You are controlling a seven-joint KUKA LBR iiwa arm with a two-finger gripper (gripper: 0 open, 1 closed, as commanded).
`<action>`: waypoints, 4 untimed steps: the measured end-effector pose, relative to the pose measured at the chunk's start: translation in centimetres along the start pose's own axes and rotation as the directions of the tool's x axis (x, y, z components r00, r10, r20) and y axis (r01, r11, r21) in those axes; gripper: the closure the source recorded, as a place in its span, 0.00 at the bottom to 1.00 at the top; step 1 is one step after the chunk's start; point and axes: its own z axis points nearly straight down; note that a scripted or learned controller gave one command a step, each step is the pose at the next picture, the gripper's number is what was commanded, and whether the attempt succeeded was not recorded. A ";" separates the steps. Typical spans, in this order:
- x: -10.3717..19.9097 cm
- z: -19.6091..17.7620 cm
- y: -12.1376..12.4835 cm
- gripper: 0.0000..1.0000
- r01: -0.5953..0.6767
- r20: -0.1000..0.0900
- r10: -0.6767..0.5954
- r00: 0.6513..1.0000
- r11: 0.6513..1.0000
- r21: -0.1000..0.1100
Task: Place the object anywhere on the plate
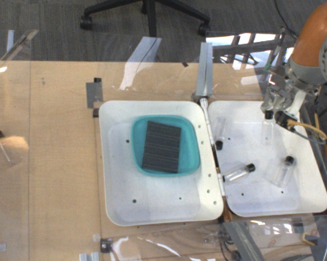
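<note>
The grey arm [304, 75] comes in from the upper right corner of the frame. Its orange band [313, 34] sits high up near the edge, and the wrist bends down and to the left from there. The gripper [272, 103] hangs over the top part of the right bin [304, 194], close to the bin's back wall. I cannot tell if it is open or closed, or if it has hold of anything.

Just below the gripper is a small clear tube [267, 130] with a black cap, pointing up toward it. Three more clear tubes lie in that same bin: one [220, 133] by the left wall, one [238, 172] low in the middle, and one [281, 171] to the lower right.

The left bin [108, 156] holds a teal plate [138, 155]. A dark ribbed block [162, 147] lies flat on the plate, near its middle, turned a little.

Both bins sit side by side on the wooden bench [46, 159].
</note>
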 end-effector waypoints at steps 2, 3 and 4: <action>0.0 -11.5 -8.2 0.00 0.139 -0.003 -0.139 0.990 0.990 -0.002; 0.2 -23.7 -9.4 0.00 -0.082 -0.004 0.082 0.997 0.997 -0.007; -6.6 -24.1 -6.8 0.00 -0.190 -0.001 0.190 0.982 0.982 -0.005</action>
